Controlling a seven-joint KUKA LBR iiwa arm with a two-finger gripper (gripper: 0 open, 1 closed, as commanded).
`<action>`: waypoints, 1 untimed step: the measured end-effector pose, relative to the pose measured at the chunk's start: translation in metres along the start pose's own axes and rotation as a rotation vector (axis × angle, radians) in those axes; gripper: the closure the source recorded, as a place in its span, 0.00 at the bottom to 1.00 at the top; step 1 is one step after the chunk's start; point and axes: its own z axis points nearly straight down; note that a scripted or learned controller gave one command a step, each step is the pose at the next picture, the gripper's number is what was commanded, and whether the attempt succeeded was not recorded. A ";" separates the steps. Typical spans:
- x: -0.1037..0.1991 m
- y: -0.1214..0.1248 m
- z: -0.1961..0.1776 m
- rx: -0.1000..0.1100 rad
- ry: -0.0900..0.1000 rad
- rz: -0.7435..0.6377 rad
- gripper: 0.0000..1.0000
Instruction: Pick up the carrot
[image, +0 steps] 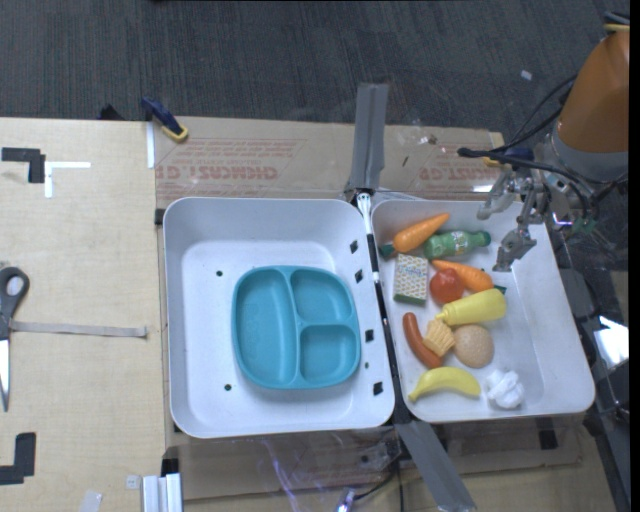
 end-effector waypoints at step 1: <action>-0.001 0.034 0.082 0.000 -0.003 0.151 0.00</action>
